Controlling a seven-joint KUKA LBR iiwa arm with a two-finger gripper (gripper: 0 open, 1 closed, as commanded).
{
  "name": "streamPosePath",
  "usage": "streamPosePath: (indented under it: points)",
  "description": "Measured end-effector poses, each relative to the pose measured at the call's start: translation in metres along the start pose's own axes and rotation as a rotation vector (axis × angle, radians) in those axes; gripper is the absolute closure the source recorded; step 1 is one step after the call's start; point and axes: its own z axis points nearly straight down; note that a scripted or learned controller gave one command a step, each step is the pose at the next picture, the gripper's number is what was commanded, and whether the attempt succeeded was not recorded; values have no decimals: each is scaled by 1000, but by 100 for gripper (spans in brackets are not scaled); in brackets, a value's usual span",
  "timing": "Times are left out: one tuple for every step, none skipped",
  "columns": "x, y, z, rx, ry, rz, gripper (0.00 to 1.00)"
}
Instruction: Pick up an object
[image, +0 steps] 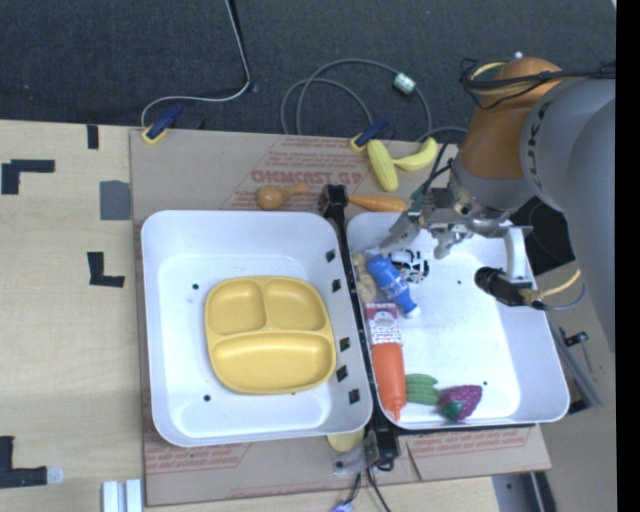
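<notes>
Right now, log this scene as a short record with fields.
left bin: yellow divided plate
right bin: blue bottle, carrot, green pod, purple toy, small black-and-white item
behind the bins: bananas, wooden spoon
arm: gripper over the right bin's far-left corner, above the blue bottle
grasp: nothing visibly held

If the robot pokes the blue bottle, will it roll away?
Probably a little. The blue bottle lies on its side in the right bin, and it looks round, so a sideways push could roll it. The packet right beside it might stop it.
</notes>
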Motion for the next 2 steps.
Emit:
streamPosePath:
  points:
    - [-12, 24, 71, -24, -6, -1, 0]
    - [-11, 29, 76, -25, -7, -1, 0]
